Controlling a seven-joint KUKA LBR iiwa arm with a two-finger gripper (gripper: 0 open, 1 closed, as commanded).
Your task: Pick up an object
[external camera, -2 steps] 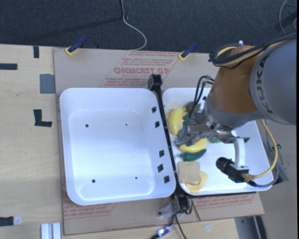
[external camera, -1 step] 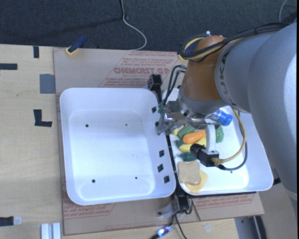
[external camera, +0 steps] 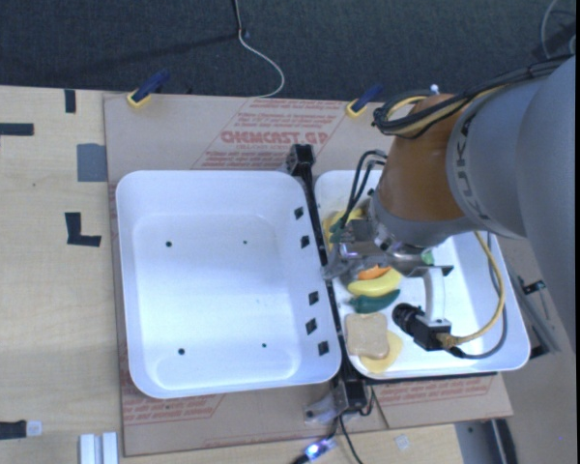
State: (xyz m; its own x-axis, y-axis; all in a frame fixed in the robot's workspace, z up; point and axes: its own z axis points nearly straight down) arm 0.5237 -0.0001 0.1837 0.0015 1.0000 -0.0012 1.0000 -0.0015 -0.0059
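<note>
Nearest you in the right bin (external camera: 507, 356), a tan sponge-like block (external camera: 367, 334) lies on a pale yellow piece (external camera: 391, 353). Just beyond lie a teal item (external camera: 371, 304) and a yellow-and-orange toy (external camera: 375, 280), close under the end effector (external camera: 361, 255). You are at the reach-down step: the arm (external camera: 435, 177) hangs low over that cluster, nothing visibly held, and you cannot tell how its grip is set. Next, you would settle onto one item and close. Mind the black divider (external camera: 314, 249) hard by on the left. The left bin (external camera: 140, 288) offers wide bare floor, and the desk (external camera: 39, 288) beyond it too.
</note>
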